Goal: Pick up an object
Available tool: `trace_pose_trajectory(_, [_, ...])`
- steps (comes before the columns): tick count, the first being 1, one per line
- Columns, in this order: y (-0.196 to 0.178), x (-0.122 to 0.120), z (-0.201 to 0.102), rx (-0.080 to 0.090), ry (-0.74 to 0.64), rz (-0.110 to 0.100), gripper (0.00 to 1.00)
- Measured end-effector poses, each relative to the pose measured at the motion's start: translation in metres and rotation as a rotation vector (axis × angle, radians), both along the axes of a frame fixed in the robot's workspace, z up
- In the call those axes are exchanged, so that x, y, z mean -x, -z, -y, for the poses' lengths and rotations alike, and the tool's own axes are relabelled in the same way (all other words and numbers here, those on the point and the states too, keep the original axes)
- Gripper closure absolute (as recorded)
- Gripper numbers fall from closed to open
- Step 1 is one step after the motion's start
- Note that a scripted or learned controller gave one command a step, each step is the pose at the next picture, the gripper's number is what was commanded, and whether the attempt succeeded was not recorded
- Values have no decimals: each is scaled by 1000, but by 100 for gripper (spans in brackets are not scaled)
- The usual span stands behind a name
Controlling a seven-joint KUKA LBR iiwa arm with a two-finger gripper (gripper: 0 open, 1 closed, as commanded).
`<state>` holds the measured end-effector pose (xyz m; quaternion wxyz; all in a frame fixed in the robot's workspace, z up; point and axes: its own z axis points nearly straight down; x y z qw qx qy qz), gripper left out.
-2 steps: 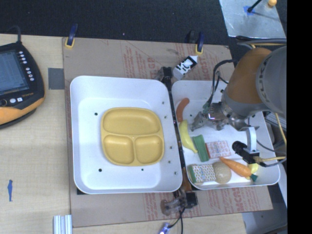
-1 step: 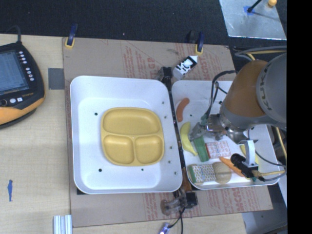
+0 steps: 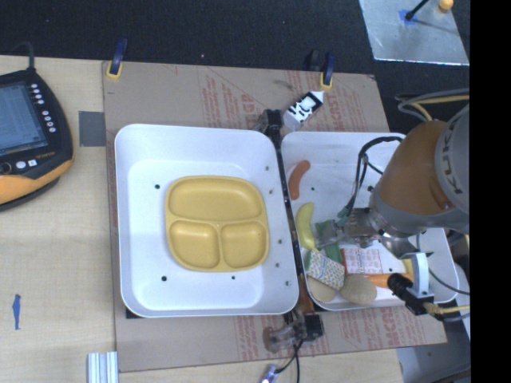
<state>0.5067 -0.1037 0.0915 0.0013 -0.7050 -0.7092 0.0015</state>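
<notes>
My gripper [image 3: 345,231] hangs low in the right bin [image 3: 335,146], under the grey and orange wrist, right over the pile at the bin's front left. Below and beside it lie a yellow banana [image 3: 306,223], a green item [image 3: 325,231], a patterned packet [image 3: 326,267], a red-and-white card [image 3: 363,258], a beige rounded object [image 3: 358,291] and an orange piece [image 3: 379,280]. A reddish-brown sausage shape [image 3: 297,179] lies farther back by the bin's left wall. The wrist hides much of the gripper and of the bin's right half.
The left bin [image 3: 136,214] holds a yellow three-compartment tray [image 3: 216,220]. A teach pendant [image 3: 28,138] rests on the bench at far left. Clamps hold the cardboard at the back edge, and a black-and-white tag [image 3: 304,107] lies behind the bins.
</notes>
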Motion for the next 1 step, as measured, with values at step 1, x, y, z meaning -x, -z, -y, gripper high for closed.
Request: trace_pose_trajectory(1, [-10,-1,1,2,-4,-1,100])
